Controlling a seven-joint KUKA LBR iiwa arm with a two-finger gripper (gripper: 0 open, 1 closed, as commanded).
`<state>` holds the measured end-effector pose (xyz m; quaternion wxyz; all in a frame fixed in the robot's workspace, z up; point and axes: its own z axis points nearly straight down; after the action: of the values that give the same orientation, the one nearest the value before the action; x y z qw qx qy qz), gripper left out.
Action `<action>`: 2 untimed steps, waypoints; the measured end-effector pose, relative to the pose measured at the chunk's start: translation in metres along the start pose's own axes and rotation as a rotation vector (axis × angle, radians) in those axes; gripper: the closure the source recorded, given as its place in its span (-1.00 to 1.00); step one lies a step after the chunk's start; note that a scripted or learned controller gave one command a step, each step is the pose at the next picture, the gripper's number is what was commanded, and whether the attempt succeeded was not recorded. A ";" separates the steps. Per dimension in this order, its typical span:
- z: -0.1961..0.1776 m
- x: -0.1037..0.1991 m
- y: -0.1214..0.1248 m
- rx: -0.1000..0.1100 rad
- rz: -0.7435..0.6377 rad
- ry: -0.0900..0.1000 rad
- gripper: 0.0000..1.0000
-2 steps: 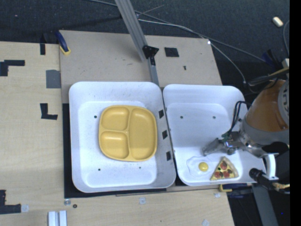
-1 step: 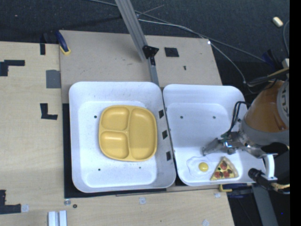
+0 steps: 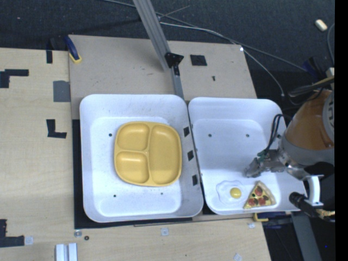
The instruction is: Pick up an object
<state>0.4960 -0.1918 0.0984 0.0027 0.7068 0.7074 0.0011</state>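
A toy pizza slice point(image 3: 260, 195) lies flat in the near right corner of the right bin point(image 3: 228, 113), its tip pointing away from the camera; just beside it on its left lies a toy fried egg point(image 3: 230, 192), white with a yellow yolk; either could serve as the object to pick up; both look small, light, stiff and thin, probably smooth plastic, so a hold across the slice's narrow width or the egg's raised yolk seems best, since flat edges may slip; the pincer point(image 3: 255, 167) hangs low just beyond the two toys, nothing visible in it, and whether it is apart or together cannot be told; the grey arm point(image 3: 307, 135) reaches in from the right; the left bin point(image 3: 89, 145) holds a yellow divided plate point(image 3: 148, 153); both bins sit on a tan tabletop point(image 3: 125, 64).
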 end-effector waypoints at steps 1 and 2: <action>-0.057 -0.001 0.010 0.002 -0.001 0.001 1.00; -0.112 -0.012 0.009 0.001 0.000 0.000 1.00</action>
<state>0.5048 -0.2032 0.2109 0.0022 0.7069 0.7073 0.0007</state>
